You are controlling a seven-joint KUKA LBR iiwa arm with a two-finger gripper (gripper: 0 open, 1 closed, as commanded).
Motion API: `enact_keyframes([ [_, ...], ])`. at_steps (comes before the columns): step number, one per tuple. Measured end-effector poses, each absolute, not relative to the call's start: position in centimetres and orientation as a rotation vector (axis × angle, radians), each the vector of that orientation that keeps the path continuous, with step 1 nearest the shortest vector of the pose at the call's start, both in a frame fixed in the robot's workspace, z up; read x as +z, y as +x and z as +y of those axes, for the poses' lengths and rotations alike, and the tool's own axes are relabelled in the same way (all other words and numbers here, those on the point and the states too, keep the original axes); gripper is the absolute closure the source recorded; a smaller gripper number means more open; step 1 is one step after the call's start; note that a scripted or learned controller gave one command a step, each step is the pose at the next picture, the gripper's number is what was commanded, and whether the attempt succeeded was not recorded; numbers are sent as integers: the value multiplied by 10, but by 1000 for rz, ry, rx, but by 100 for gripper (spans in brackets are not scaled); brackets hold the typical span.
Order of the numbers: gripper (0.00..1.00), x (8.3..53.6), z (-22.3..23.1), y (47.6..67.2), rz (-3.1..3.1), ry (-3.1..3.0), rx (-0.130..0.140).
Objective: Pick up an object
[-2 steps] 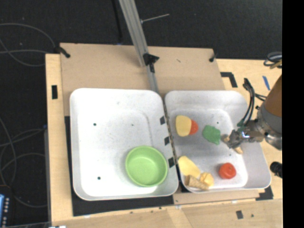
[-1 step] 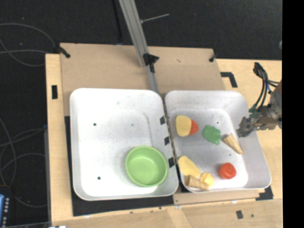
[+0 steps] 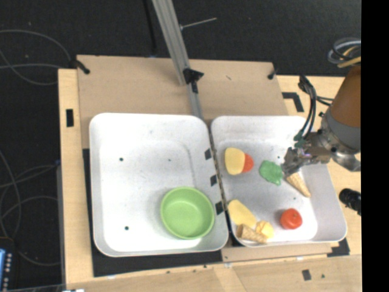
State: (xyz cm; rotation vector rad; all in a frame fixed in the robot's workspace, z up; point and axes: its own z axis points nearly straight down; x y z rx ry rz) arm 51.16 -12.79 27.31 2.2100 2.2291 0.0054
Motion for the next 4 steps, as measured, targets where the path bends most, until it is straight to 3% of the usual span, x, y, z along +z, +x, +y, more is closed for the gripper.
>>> enact_keyframes([
  [4, 100, 257, 88, 557, 2230, 2212, 1],
])
